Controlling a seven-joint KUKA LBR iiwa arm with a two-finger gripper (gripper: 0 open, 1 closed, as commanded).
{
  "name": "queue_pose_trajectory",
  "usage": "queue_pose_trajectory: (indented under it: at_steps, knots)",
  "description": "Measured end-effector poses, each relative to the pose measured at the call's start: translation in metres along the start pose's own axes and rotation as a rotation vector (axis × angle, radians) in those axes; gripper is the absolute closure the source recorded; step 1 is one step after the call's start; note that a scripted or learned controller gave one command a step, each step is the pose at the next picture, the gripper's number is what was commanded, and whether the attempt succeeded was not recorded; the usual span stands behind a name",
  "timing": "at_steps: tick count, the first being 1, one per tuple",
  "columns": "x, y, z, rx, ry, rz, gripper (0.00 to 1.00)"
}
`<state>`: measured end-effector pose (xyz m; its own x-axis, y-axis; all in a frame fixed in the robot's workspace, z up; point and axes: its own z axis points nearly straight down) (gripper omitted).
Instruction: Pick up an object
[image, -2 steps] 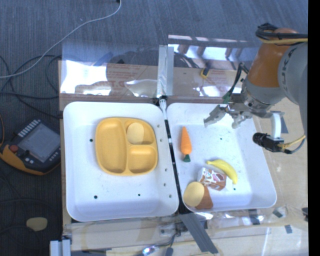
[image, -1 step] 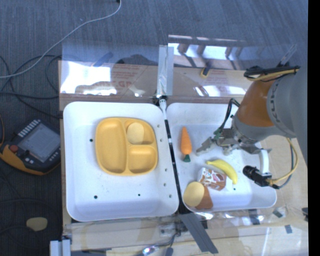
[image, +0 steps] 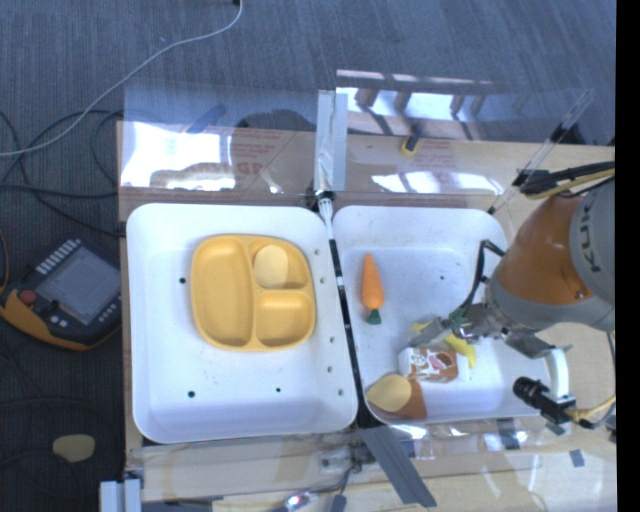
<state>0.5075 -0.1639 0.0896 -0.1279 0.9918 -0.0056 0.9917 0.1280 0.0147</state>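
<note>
In the right bin (image: 430, 222) lie an orange toy carrot (image: 371, 284), a white and brown packet (image: 432, 364), a small yellow piece (image: 460, 349) and a tan cone-shaped cup (image: 396, 396) at the front rim. My gripper (image: 455, 328) hangs low over the bin's right half. It sits just above the yellow piece and the packet, and partly hides the yellow piece. The arm's orange band (image: 540, 262) rises behind it. I see nothing lifted off the bin floor.
The left bin (image: 160, 385) holds a yellow divided tray (image: 228, 300) with a pale round item (image: 270, 265) in its upper right compartment. Clear panels (image: 330, 140) stand behind the bins. A control pendant (image: 65, 292) lies on the floor at left.
</note>
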Motion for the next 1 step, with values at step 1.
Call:
queue_pose_trajectory:
  at_steps: [1]
  knots:
    - [0.0003,0.0012,-0.0061,0.003,0.005,-0.001,1.0]
